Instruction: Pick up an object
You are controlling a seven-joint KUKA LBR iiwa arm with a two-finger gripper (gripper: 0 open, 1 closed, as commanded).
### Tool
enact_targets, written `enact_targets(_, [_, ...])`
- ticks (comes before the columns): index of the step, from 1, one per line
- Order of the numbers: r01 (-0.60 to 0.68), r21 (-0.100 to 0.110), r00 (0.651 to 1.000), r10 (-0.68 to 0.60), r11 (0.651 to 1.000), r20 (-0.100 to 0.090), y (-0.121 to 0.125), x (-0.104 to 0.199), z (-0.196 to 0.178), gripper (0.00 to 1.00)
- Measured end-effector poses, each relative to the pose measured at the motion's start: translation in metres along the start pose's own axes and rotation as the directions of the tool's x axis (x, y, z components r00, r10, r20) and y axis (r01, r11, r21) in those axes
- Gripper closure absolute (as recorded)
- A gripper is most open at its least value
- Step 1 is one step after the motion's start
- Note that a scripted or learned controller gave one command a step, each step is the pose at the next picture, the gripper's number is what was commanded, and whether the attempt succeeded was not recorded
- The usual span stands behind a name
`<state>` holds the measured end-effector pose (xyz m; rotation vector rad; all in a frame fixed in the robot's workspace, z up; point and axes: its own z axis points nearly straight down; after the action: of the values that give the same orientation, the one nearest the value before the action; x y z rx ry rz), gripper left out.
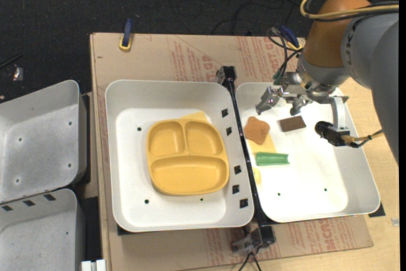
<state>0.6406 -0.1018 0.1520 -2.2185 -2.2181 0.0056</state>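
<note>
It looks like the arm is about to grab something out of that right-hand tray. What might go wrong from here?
The hand hovers at the far end of the right bin, near a small brown block that lies flat, so it may slip away. The orange-brown lump and green piece sit close to the divider between the bins, where the hand could bump the wall. A loose cable trails by the wrist and might snag.

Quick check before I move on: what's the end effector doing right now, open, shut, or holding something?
End effector: cannot be told whether open or closed; it hangs over the right white bin, above the small brown rectangular block, with nothing visibly held.
</note>
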Motion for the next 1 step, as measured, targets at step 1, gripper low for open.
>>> enact_targets(1, [0.000, -0.001, 1.000, 0.000, 1.000, 0.000, -0.0009, 0.0008, 0.0539, 0.00])
